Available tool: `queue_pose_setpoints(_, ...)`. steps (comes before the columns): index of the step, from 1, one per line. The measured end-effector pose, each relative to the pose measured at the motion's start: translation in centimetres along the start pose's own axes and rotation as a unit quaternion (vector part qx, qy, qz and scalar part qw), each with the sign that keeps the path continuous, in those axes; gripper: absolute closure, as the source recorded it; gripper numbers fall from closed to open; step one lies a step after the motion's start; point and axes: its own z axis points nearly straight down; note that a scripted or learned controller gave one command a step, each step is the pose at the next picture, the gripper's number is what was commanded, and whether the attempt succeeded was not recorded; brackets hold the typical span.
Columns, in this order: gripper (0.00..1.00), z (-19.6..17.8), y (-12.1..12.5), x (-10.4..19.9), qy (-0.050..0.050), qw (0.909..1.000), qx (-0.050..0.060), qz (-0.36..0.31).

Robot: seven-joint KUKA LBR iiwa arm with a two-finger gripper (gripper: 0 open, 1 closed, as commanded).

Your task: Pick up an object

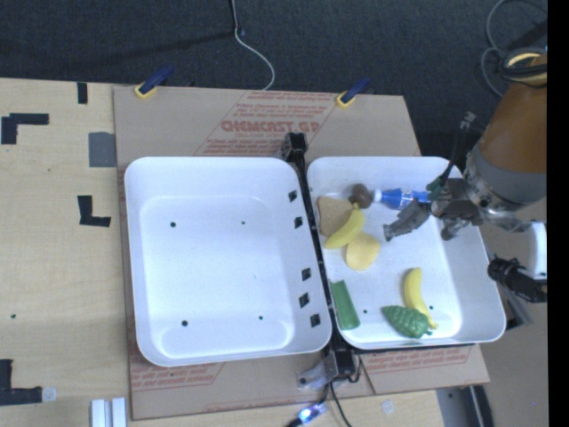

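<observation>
The right bin (469, 265) holds several small objects. My gripper (428, 225) hangs over its upper right part, open, its two grey fingers (402, 222) spread apart and nothing between them. A blue and white item (398, 197) lies just up-left of the fingers. Further left are a brown ball (359, 195), a tan wedge (330, 209), a yellow curved piece (347, 228) and a pale yellow lump (362, 253). Near the front lie a yellow banana (413, 289), a bumpy green piece (404, 321) and a green cucumber (345, 304).
The left bin (142, 238) sits beside the right one, with a black divider (307, 238) where they meet. Both rest on a cardboard sheet (267, 123). The arm's orange band (524, 132) and grey wrist stand over the right bin's right rim.
</observation>
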Motion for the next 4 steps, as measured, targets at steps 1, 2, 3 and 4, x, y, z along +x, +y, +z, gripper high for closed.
queue_pose_setpoints(1, 0.00, 15.3, -2.7, -0.4, 0.002, 1.0000, 0.009, 0.001)
queue_pose_setpoints(2, 0.00, 17.9, 5.2, -2.2, -0.001, 1.0000, -0.002, -0.001)
queue_pose_setpoints(3, 1.00, 16.7, 4.8, -2.1, 0.001, 1.0000, 0.001, 0.000)
queue_pose_setpoints(4, 1.00, 18.4, 3.7, 1.5, 0.000, 1.0000, -0.001, 0.000)
